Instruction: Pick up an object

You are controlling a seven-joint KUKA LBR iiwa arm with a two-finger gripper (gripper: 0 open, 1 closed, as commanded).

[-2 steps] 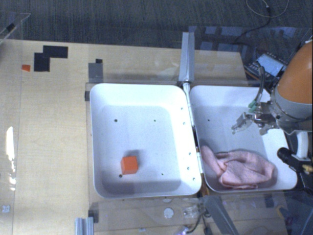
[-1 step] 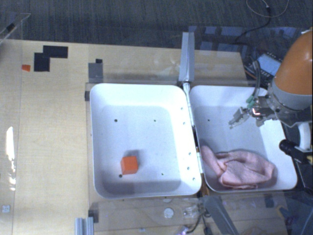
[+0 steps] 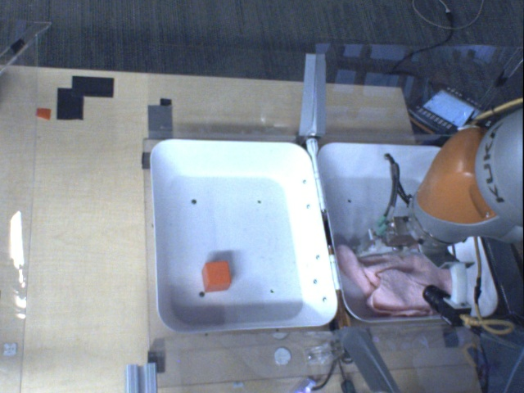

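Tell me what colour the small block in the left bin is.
Orange; the block shows clearly in the camera view.

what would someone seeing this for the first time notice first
Probably the arm's bright orange band, looming over the right bin from the right edge of the view. Below it a crumpled pink cloth fills that bin's near end, with the gripper low at the cloth's far edge. In the left bin, a small orange block sits alone near the front left corner.
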